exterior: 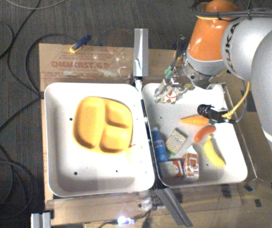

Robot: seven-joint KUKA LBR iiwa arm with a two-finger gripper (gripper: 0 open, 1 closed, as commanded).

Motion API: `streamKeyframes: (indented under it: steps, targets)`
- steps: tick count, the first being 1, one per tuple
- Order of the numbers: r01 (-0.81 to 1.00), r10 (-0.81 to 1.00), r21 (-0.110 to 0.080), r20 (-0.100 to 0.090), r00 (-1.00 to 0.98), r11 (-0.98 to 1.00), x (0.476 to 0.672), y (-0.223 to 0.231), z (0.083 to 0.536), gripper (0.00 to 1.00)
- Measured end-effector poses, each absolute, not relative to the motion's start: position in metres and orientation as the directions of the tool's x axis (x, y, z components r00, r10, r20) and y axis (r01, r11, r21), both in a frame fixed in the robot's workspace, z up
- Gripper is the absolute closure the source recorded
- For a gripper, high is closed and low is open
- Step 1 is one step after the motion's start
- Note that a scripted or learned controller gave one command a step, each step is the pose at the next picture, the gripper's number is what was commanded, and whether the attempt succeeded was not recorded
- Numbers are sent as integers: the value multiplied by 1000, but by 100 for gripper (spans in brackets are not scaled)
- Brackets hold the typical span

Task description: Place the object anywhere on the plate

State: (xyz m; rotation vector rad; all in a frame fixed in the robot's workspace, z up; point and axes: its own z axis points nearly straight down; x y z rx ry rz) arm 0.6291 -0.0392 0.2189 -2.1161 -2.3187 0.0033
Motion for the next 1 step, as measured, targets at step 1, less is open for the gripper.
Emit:
streamKeyframes:
  steps: [1]
  targets:
    - [902,902,9,-5,-432,432,650,23,190,100]
